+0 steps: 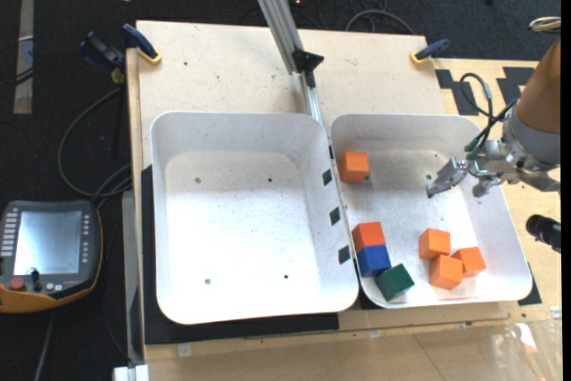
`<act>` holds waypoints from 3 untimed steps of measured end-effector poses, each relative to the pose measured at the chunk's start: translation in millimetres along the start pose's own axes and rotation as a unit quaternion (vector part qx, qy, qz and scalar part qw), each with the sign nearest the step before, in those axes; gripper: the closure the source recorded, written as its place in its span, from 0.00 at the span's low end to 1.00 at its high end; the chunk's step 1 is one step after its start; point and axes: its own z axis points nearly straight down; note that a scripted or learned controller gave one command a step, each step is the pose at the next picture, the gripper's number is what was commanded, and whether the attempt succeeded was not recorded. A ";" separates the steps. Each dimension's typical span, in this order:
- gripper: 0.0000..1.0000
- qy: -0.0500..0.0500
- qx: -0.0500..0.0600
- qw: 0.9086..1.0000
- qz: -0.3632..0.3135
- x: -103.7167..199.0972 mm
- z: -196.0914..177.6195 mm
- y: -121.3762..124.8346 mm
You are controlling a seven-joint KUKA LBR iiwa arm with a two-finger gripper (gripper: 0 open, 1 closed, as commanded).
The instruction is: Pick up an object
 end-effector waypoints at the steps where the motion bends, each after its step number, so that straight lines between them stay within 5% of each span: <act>1: 0.00 0.000 0.003 1.000 0.001 -3.9 28.7 -47.3; 2: 0.00 0.000 0.000 1.000 -0.003 0.2 67.0 -5.2; 3: 0.00 -0.002 -0.002 1.000 -0.002 56.9 109.4 -34.0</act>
